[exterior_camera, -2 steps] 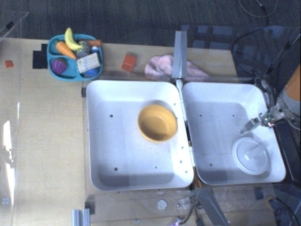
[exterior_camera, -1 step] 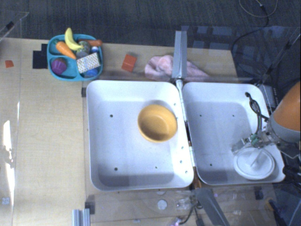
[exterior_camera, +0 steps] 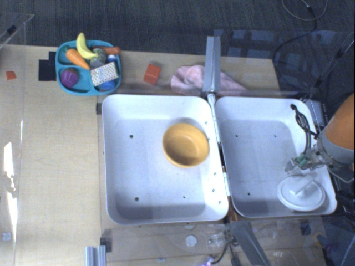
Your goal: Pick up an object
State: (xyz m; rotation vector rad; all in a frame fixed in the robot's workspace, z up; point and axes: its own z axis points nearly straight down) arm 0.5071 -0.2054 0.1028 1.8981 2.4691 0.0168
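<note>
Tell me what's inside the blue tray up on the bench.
The blue tray holds a banana, a carrot, a purple piece and a speckled block. Whatever lies beneath the block is covered.

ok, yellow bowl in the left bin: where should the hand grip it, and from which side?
Probably the rim, from above. The yellow bowl sits upright and open, near the left bin's right wall; its round body looks too wide to span. One finger inside, one outside, at the left rim, away from the wall.

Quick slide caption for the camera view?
Arm's pincer above white lid in right bin; yellow bowl in left bin.
</note>
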